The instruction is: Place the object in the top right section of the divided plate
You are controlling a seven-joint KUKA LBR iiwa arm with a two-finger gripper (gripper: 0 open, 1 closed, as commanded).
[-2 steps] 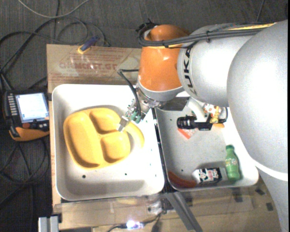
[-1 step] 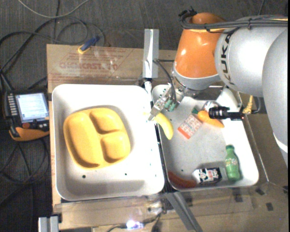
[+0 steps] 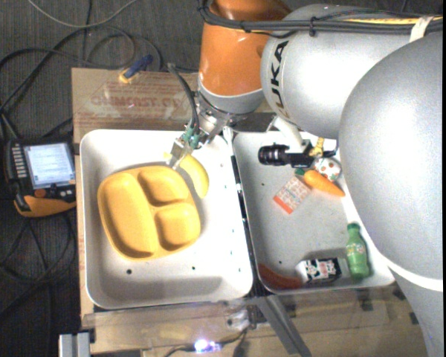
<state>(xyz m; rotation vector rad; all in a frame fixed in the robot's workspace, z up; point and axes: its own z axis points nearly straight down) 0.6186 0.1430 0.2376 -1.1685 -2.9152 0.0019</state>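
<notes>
- Camera view: the arm (image 3: 312,73) reaches over the left bin (image 3: 97,274).
- The yellow plate (image 3: 150,210) lies inside it.
- A pale yellow object (image 3: 197,177), probably light and slick, sits against the plate's upper right rim.
- Pincer (image 3: 180,153) just above it; grip state unclear.

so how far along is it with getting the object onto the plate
Not finished. The tool sits at the top right edge of the yellow divided plate in the left bin. A pale yellow object lies beside the plate's right rim, apparently not in a section. Whether the tool grips it is unclear. Left: getting it into the top right section.
</notes>
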